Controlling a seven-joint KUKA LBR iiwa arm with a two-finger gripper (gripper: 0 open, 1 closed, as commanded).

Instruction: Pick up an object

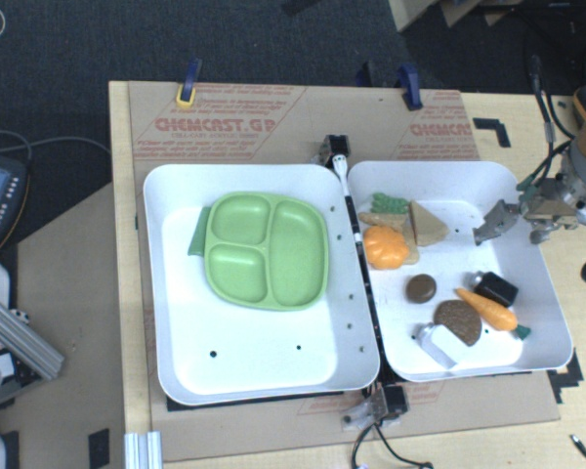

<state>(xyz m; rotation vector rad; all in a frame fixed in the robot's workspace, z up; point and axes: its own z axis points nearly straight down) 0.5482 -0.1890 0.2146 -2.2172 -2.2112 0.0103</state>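
A slanted overhead look at a worktop (273,115) covered in brown cardboard, carrying two shallow white bins side by side. Nearest the viewer, in the right bin (547,306), a small white object (435,345) lies at the front edge, touching a brown, rock-like lump (459,321) just behind it. An orange toy carrot (488,308) lies tilted beside that lump, its tip touching a small black block (495,287). A little further back sits a round brown disc (421,287), apart from the rest. Behind it an orange rounded toy (387,247) rests against a tan wedge (428,224), with a green leafy piece (391,203) at the far side. The left bin (176,291) holds a pale green divided plate (269,250) lying over a darker green flat item (197,233). At the right, the grey hand (496,223) sits above the right bin's far right part; whether its fingers are apart or together cannot be told, and nothing is seen between them
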